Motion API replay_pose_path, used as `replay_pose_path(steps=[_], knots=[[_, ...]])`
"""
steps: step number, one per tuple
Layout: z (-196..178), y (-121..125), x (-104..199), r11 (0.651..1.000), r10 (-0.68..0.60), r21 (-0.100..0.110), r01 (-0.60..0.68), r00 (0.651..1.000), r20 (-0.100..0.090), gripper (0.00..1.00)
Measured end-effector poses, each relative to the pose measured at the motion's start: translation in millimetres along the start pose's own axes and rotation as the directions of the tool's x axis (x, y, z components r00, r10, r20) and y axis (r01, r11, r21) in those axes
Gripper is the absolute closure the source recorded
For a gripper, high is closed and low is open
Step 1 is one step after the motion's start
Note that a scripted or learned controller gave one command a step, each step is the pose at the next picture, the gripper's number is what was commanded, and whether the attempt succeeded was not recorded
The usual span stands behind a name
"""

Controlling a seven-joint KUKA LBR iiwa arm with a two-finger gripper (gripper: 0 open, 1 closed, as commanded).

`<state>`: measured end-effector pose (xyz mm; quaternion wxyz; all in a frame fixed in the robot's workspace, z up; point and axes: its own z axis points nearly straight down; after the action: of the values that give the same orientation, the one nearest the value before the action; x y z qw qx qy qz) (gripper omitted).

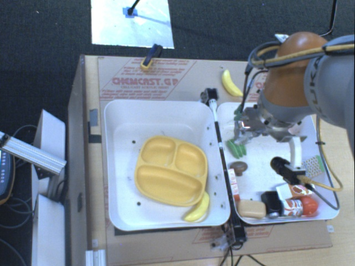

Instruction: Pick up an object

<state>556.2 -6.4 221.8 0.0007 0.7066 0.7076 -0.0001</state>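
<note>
My gripper [243, 133] hangs over the upper left part of the right bin [260, 188], under the grey arm and its orange band. Just below it lies a green ridged object [236, 147] by the bin's left wall. Lower down sits a small brown piece [239, 167]. Along the bin's front edge lie a tan block [252, 208], a black object [272, 201] and a red and white bottle [298, 205]. A red and white packet [232, 183] rests against the divider. I see nothing between the fingers.
The left bin [125, 126] holds a yellow divided plate [171, 169] with a banana [198, 208] at its lower right corner. Another banana [231, 83] lies on the cardboard behind the right bin. A green patterned card [314, 165] sits at the right wall.
</note>
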Motion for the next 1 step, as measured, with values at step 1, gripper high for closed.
replay_pose_path(steps=[1], knots=[[34.1, 47.3, 52.9, 1.000, -0.003, 0.001, 0.003, 1.000, -0.002, 1.00]])
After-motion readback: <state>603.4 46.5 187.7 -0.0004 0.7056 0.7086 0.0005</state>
